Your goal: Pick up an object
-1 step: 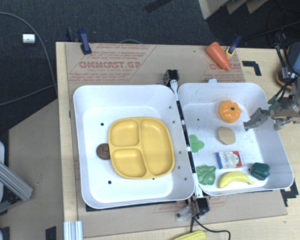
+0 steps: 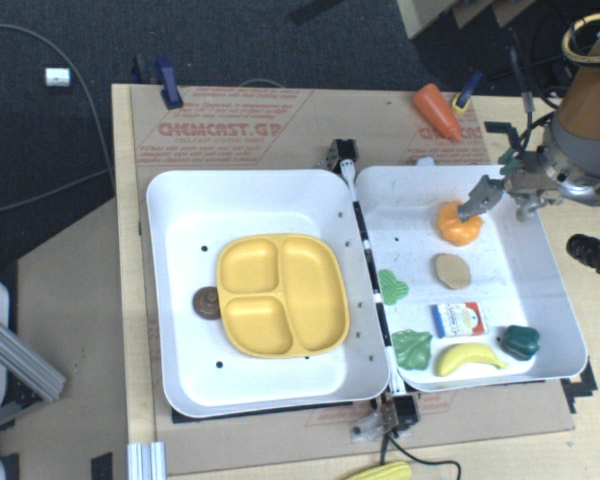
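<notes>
My gripper (image 2: 501, 204) hangs over the far part of the right bin (image 2: 550, 268), open, its two fingers spread apart. Its left finger (image 2: 477, 199) ends right at the upper edge of an orange fruit-like toy (image 2: 459, 226), which lies beside the finger, not between the two. Nearer the front lie a tan oval piece (image 2: 452, 270), a small white, red and blue box (image 2: 457, 319), a yellow banana (image 2: 469, 359), a dark green pepper-like toy (image 2: 520, 342) and two green leafy pieces (image 2: 392, 289) (image 2: 412, 348).
The left bin (image 2: 180, 208) holds a yellow divided plate (image 2: 280, 295) with a brown round piece (image 2: 206, 302) at its left edge. An orange carrot-like toy (image 2: 438, 112) lies on the bench behind the right bin. A blue clamp (image 2: 167, 82) sits at the bench's far left.
</notes>
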